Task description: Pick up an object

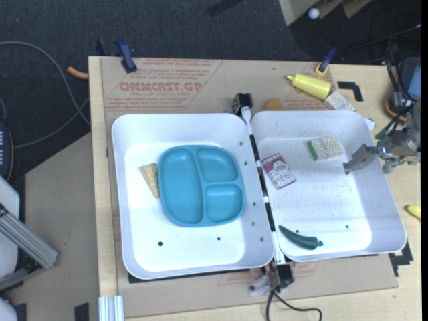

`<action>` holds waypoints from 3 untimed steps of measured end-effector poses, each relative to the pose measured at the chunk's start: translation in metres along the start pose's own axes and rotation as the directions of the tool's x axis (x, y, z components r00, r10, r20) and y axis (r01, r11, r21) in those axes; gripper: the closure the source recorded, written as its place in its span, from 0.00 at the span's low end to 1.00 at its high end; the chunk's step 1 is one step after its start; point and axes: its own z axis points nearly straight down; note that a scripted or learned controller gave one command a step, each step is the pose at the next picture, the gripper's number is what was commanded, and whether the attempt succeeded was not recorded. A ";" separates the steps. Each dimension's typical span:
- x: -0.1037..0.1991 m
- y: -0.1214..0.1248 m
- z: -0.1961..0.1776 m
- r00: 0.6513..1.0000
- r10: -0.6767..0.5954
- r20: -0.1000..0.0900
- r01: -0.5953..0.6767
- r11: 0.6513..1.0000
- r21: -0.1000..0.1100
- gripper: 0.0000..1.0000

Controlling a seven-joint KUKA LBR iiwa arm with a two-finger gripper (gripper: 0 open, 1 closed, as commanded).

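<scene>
— Three things lie in the right bin point(374, 236), as I count: a red-and-white packet point(277, 171) by the divider, a speckled sponge-like block point(326, 148) toward the far wall, and a green pepper-shaped piece point(301, 239) near the front rim.

— And the gripper point(364, 158)?

— At that bin's right wall, just beside the speckled block, holding nothing. Whether the jaws stand wide or narrow I cannot tell from here.

— So which would you go for?

— The block, I'd judge; it's nearest. Come over its middle, straddle its short sides, drop straight down and close low.

— And the left bin point(134, 239)?

— A blue divided plate point(200, 184) with a tan scrap point(150, 174) at its left edge; awkward, leave them.
</scene>
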 end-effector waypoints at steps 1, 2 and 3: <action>0.052 0.083 0.077 1.000 -0.001 -0.001 0.001 1.000 0.000 0.00; 0.030 0.139 0.127 1.000 -0.002 0.002 0.002 1.000 -0.008 0.00; 0.029 0.141 0.114 1.000 -0.003 0.006 0.003 1.000 -0.016 1.00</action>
